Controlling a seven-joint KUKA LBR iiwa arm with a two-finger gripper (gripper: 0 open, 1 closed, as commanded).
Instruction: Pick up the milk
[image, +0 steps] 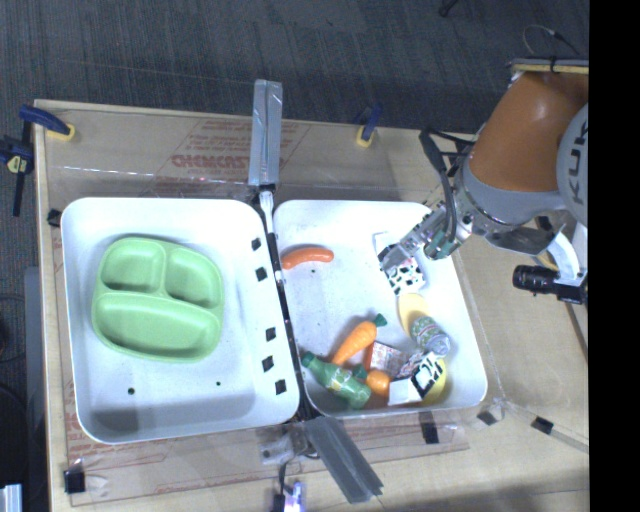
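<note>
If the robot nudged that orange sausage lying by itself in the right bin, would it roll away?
Probably yes. The sausage looks round and slightly curved, lying on the bare, smooth floor of the right bin with nothing touching it, so a sideways push would likely roll it. It looks like a light, stiff plastic toy, possibly slippery to pinch.

We see two white bins (160, 415) of smooth plastic with a soft sheen; the green divided tray (158, 297) looks like matt moulded plastic; the tabletop (500, 460) reads as pale, unvarnished wood; the toy carrot (355, 341), sausage (306, 256) and green bottle (335, 376) appear as glossy plastic; the milk carton (401, 273), with its black-and-white cow print, looks like smooth plastic; the end effector (432, 238) shows dull metal; the arm's orange band (525, 130) is glossy.
</note>
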